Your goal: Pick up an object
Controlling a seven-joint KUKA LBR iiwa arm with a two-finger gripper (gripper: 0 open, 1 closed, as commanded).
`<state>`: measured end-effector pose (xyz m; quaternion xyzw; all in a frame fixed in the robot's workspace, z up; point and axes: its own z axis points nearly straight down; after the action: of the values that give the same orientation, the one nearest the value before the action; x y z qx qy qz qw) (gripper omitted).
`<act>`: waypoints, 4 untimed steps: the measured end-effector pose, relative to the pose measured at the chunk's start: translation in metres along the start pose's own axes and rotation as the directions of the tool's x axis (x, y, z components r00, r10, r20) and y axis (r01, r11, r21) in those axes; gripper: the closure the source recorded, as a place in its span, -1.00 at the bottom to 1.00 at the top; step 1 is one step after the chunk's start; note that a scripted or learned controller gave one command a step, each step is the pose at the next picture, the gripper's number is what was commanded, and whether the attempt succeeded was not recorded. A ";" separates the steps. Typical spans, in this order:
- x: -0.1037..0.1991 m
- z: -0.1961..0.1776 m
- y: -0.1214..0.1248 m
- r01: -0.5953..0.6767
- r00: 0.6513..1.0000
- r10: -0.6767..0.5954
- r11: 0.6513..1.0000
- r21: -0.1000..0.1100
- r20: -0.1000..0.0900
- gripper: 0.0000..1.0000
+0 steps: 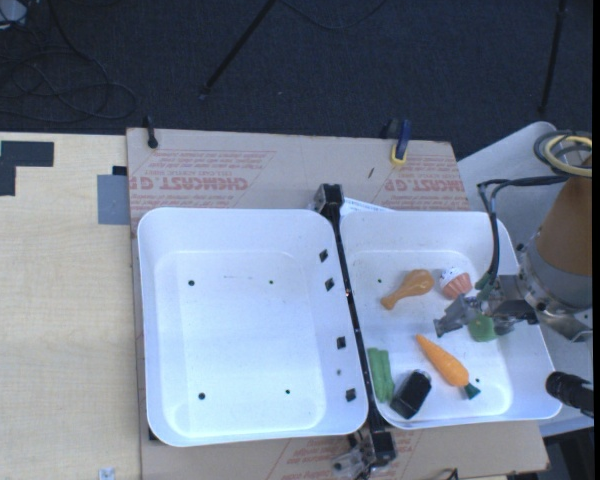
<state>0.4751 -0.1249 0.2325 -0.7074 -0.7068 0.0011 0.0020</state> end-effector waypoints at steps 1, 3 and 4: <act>0.009 0.126 0.026 0.002 1.000 -0.002 1.000 0.005 -0.002 -1.00; 0.108 0.038 0.082 0.009 1.000 -0.009 1.000 -0.015 -0.001 -1.00; 0.103 0.036 0.077 0.002 1.000 -0.002 1.000 0.003 0.000 1.00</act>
<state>0.5520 -0.0216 0.1963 -0.7066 -0.7076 0.0023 0.0029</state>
